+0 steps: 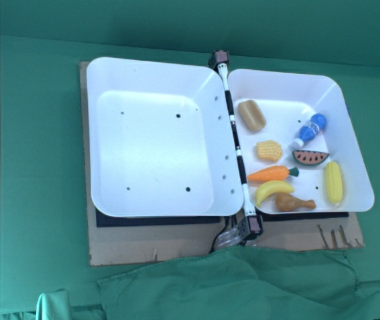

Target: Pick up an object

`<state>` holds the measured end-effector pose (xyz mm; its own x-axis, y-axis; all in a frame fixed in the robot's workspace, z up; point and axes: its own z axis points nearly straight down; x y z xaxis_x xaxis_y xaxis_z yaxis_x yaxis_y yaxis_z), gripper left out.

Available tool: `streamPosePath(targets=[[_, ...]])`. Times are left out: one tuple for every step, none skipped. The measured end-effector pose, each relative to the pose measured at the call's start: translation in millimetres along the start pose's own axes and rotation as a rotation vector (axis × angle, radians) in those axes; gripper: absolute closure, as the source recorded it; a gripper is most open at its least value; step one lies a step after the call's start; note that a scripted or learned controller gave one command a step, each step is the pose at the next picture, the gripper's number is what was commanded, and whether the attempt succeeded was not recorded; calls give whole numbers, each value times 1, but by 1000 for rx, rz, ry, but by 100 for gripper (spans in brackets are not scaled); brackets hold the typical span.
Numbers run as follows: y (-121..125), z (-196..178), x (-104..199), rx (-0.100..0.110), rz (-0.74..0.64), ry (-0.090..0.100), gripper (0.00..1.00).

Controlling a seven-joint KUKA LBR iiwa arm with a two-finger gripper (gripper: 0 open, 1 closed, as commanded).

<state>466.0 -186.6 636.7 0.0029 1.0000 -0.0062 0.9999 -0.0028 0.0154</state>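
1. Since any toy counts, I'd take the carrot, low in the right bin, close to the divider rail.
2. It looks like light, hard, slick plastic. I'd pinch across the thick orange middle, not the tapered tip.
3. The banana is just below the carrot and the corn chunk just above, so clearance is tight.
4. Gripper state: I cannot tell.

Single fixed cam high above the bench, angled down, framing both white bins side by side from mid range, green backdrop along the top.
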Motion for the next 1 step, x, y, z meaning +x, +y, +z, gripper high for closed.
streamPosePath(targets=[[0,-8,-1,4,4,1,100]])
